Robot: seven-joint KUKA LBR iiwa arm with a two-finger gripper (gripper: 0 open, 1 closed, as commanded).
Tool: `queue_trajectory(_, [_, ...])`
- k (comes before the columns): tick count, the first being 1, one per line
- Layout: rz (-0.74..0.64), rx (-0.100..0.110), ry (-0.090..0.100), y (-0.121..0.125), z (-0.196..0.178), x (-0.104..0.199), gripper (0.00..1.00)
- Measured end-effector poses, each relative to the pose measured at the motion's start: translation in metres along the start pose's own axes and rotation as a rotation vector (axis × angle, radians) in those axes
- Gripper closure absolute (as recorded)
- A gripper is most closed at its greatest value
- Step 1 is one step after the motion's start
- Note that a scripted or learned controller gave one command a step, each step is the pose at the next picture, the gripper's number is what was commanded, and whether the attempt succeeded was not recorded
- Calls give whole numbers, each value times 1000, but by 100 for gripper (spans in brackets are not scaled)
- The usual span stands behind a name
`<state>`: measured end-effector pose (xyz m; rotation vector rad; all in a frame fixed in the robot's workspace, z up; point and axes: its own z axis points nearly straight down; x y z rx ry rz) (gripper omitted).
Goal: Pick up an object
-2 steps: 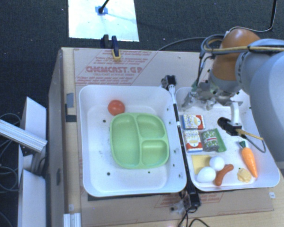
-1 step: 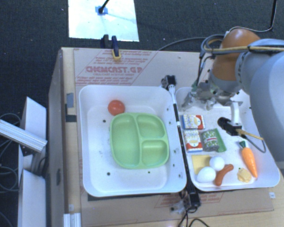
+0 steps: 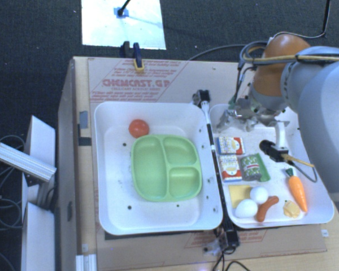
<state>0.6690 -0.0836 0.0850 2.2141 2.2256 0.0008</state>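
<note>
Even, bright overhead light washes out the white bins (image 3: 158,219) and a pale sheet (image 3: 122,16) at upper left, which glares. Shadows are soft and faint. The picture is slightly soft and grainy, the dark floor (image 3: 28,38) noisy.

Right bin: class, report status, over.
Hand over the right bin's far end, grip unclear. Carrot, sausage, eggs untouched. Nothing blocking.

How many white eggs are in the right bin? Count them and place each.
2. One egg lies beside the cheese slice; the other egg sits just below it, left of the sausage. The arm may hide more.
</note>
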Motion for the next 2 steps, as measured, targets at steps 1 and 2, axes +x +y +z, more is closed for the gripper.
queue_trajectory(1, [4, -1, 0, 0, 0, -6, 0])
queue_trajectory(2, [1, 0, 0, 0, 0, -1, 0])
